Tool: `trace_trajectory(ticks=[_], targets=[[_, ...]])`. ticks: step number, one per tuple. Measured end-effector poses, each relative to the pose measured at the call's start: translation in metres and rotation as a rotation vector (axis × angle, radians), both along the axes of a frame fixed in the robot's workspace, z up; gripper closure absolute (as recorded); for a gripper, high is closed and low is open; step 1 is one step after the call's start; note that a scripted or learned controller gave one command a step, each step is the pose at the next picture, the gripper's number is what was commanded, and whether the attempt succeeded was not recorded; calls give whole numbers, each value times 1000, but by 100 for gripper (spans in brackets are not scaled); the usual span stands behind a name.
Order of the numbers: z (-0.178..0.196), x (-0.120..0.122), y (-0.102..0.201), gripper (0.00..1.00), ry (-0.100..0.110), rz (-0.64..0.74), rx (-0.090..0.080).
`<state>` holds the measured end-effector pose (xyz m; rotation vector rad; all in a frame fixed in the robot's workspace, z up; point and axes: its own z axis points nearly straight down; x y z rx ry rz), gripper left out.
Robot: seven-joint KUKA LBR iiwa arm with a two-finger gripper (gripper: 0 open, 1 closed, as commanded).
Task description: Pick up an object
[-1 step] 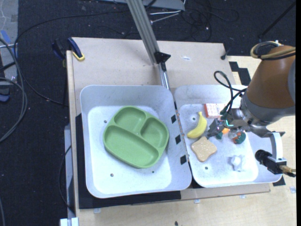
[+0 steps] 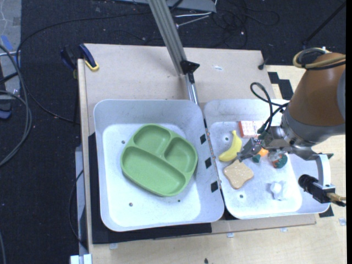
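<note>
Dark carpeted floor [image 2: 44, 32] strewn with black cables; on it a pale wooden surface [image 2: 143, 70] carrying two shallow white bins side by side.

Landmark: the yellow plastic banana [image 2: 231, 147], lying in the right-hand white bin [image 2: 258, 205], towards that bin's left wall.

Item: left-hand white bin [image 2: 110, 202], well to the left of the banana. Holds one green plastic divided plate [image 2: 159, 159] with three compartments, sitting tilted across the middle of the bin.

Item: tan toast-shaped slice [image 2: 238, 174], just below the banana, nearly touching its lower tip.

Item: small orange-and-white box [image 2: 248, 128], just above and right of the banana.

Item: small white crumpled-looking object [image 2: 276, 189], below and well to the right of the banana, apart from the other pieces.

Item: small teal and red toy object [image 2: 279, 159], right of the banana, partly hidden under the arm. What it is, I cannot make out.

Item: grey arm with orange band [image 2: 319, 92], reaching in from the right of the banana. Its dark gripper [image 2: 250, 149] sits low over the bin, just beside the banana's right side; whether it is spread or pressed together cannot be told from here, and nothing is visibly pinched.

Item: slanted grey metal pole [image 2: 168, 26], above the banana, running up past the surface's far edge.
</note>
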<state>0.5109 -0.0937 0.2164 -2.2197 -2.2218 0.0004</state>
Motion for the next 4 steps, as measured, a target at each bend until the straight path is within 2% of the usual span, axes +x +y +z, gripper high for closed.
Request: trace_trajectory(ticks=[2,3,4], targets=[[-95,8,1,0,3,-1,0],[-120,11,-1,0,-10,-3,-6],[-107,14,0,100,-19,-2,-5]])
